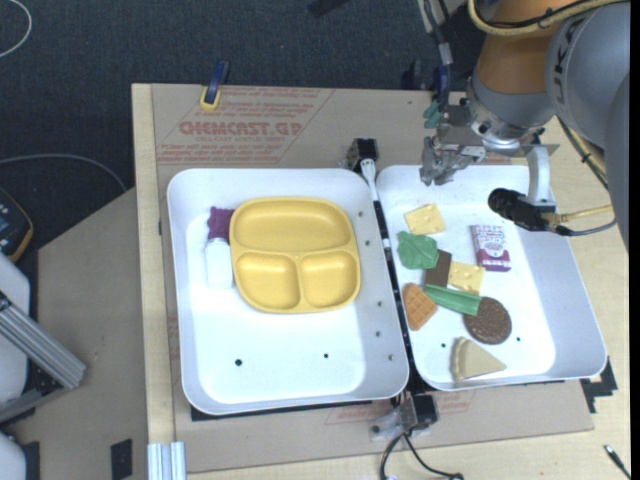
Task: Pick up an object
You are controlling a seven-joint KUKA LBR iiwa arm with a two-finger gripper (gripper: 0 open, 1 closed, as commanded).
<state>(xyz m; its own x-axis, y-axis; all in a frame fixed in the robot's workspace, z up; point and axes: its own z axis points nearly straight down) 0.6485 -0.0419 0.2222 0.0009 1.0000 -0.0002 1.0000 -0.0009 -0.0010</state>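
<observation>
Presently catalogued:
Gripper [437, 176]: at 12 o'clock of the right bin [570, 268], fingers nearly together, nothing between them.
Candidate: yellow cheese square [424, 219], just below the gripper at 6 o'clock.
Handling: likely light, stiff plastic, thin and flat, slippery.
Hold: pinch across opposite edges.

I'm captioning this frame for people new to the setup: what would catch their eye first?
The big yellow divided tray stands out in the left bin. Next comes the scatter of toy food in the right bin: a green leaf-shaped piece, a waffle and a round brown cookie. The grey arm's orange band looms at upper right, its tool at that bin's far edge.
</observation>
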